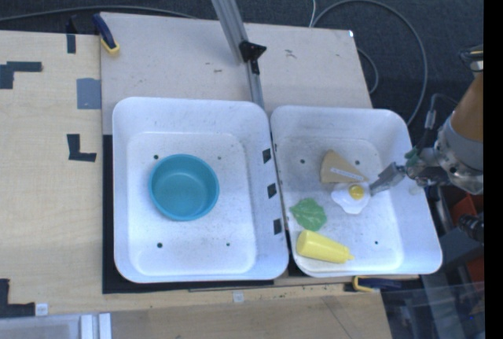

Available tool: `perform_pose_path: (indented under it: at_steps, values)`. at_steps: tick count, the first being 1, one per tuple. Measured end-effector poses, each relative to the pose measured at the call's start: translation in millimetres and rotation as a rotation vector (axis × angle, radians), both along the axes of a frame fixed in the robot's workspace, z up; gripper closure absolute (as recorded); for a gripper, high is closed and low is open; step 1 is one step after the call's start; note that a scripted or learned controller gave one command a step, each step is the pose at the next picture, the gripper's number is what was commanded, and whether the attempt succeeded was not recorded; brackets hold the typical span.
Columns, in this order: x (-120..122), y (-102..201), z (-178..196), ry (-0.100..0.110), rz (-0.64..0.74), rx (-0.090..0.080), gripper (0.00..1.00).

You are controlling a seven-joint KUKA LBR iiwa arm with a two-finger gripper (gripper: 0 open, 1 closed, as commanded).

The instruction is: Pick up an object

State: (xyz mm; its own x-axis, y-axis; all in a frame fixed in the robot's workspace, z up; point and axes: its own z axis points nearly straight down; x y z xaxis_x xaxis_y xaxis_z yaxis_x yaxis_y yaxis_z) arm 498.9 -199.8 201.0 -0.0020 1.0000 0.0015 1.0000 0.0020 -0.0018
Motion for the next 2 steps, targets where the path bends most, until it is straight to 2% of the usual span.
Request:
perform_pose_path:
  at_steps: [1,2]
  values:
    - [0,0,0,0.000,0.000,0.000,0.00]
    - [-10,-4,-56,0.005,-0.002,0.001,0.00]
